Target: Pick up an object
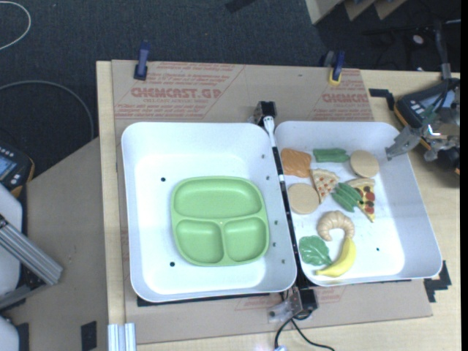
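Note:
The right bin (409, 225) holds toy food. There is an orange slab (296, 161), a green bean pod (330, 154), a round tan biscuit (363, 164), a pizza slice (324, 181), a second tan disc (303, 197), a green vegetable (345, 196), a croissant (336, 225), a leafy green (314, 250) and a banana (340, 260). My gripper (418, 135) hangs at the right edge of the view, over the bin's far right corner. It is off to the right of the biscuit and touches none of the food.
The left bin (146, 196) holds a light green divided plate (219, 220). A black clip (267, 112) sits where the two bins meet at the back. Blue and yellow clamps (142, 61) hold the cardboard sheet under the bins.

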